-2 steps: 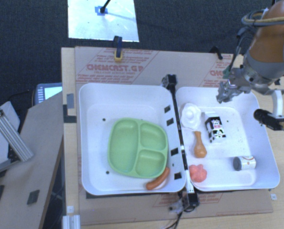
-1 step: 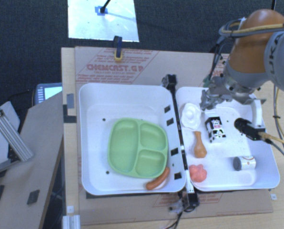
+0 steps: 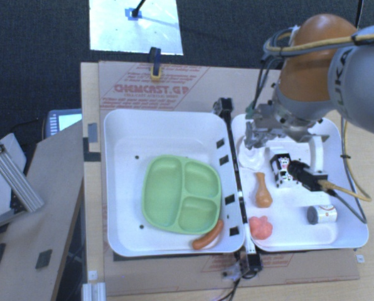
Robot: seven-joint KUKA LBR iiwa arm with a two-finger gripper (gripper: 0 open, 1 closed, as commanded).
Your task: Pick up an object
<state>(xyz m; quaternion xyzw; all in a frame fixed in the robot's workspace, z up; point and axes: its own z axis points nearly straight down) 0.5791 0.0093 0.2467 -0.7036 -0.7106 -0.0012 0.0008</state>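
- The gripper hung low over the far left corner of the right bin, beside the divider between the 2 bins.
- The fingers looked slightly apart with nothing clamped between them, though I judged this from a cluttered patch.
- Candidate objects lay nearer the front of that bin: an orange gourd-shaped toy, a pink lump at the near left corner, and a small can toward the right.
- The left bin held a green divided plate and a sausage along its near edge.
- A good grasp would probably centre over the gourd toy's narrow neck, then descend straight.
- The arm reached in from the right, wrist bent downward.
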